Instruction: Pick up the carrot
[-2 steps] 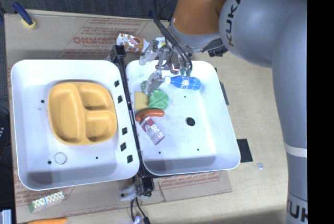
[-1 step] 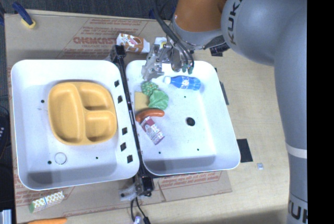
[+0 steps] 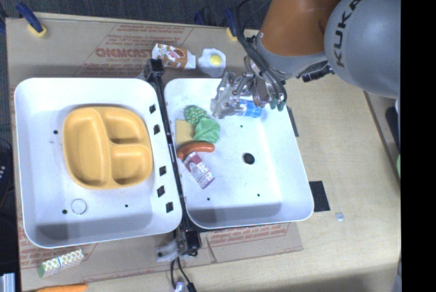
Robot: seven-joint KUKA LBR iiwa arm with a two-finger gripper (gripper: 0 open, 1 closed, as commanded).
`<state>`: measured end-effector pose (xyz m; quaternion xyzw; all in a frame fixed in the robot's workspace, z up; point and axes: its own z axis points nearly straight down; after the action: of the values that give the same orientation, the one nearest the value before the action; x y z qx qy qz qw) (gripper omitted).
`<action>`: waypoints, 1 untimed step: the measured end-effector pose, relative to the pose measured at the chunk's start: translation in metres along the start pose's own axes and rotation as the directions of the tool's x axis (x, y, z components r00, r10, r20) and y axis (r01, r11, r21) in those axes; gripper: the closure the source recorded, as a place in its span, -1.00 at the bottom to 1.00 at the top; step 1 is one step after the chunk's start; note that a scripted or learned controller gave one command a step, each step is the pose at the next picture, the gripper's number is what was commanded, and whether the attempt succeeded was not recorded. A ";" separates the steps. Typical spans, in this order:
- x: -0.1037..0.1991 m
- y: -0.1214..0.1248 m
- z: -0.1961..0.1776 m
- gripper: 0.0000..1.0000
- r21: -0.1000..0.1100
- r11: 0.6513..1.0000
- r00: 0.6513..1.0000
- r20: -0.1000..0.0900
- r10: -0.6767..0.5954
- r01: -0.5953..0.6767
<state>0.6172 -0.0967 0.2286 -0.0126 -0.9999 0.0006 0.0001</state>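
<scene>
The carrot, a short orange-red stick, lies in the right bin near its left wall. It rests just below a yellow block and a green leafy piece. My gripper hangs over the back part of the right bin, up and to the right of the carrot and apart from it. A small blue and white item lies right beside the gripper, partly hidden by it. Nothing of the carrot is covered.
A red and white packet lies just below the carrot. The left bin holds a yellow divided tray. Behind the bins sit a brown carton and a white and yellow egg-like piece. A dark spot marks the right bin's floor.
</scene>
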 end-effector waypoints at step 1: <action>0.016 -0.075 0.006 1.00 0.000 0.994 0.994 -0.002 -0.107 0.107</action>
<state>0.5991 -0.1716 0.2225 0.0412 -0.9992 0.0006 0.0009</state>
